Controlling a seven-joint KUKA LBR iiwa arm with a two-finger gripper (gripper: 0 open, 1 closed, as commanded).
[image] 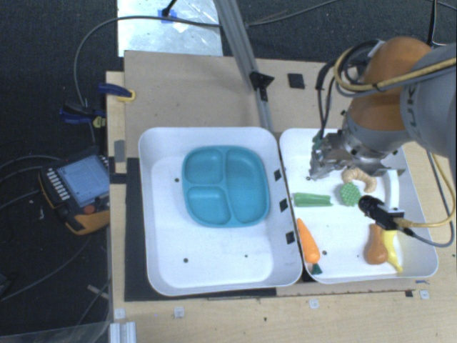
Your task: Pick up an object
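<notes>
- Your gripper [321, 166] hangs low over the far part of the right bin [421, 266], near its inner wall. You cannot tell from this slanted view whether it is open or closed, and nothing is seen held in it.
- The likeliest things to pick lie just beside it: a green pod [312, 200] just in front of it, a tan curved piece [362, 180] on its outer side, and a green knobbly ball [349, 194] touching that piece.
- Risk: the pod lies flat on the bin floor, so a closing grip may slide over it or only nudge it toward the wall.
- Risk: the tan piece and the ball sit together, so a descent between them may push both aside or pinch one by its edge and drop it on lifting.
- Risk: the gripper is close to the inner wall, so a small sideways error could strike the rim.
- Farther out, a carrot [308, 240] lies along that wall, and an orange-brown piece [375, 246] touches a yellow piece [392, 254] at the near corner.
- The left bin [161, 256] holds a blue divided plate [226, 186].
- No brand, label or writing is readable anywhere.
</notes>
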